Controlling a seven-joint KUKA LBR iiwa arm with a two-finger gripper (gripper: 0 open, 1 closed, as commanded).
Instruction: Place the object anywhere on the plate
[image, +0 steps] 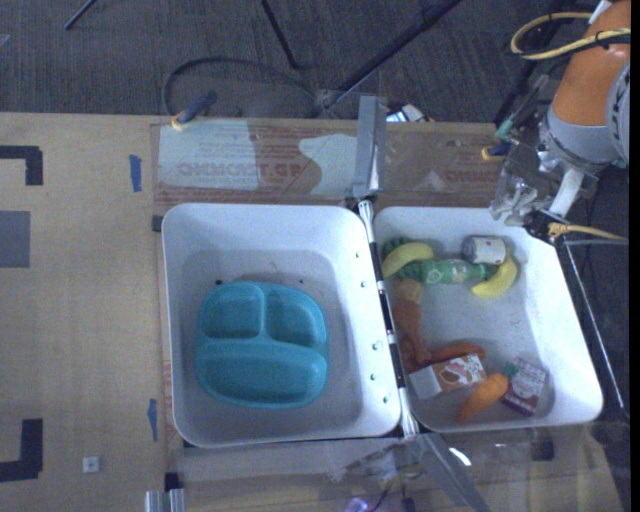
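A teal divided plate (262, 342) lies in the left white bin (200, 235). The right bin (575, 340) holds several toy foods: a yellow banana (497, 279), a small can (484, 249), a green bottle (448, 271), a yellow-green fruit (407, 257), an orange carrot (482, 397), a small juice box (453, 375) and a purple packet (526, 385). My gripper (516, 207) hangs above the right bin's far right corner, close to the can and banana, with nothing seen held in it.
A metal divider (367, 160) runs up between the two bins at the back. Cardboard sheets (80, 300) cover the bench left of the bins. Cables (560, 35) trail near the arm at top right.
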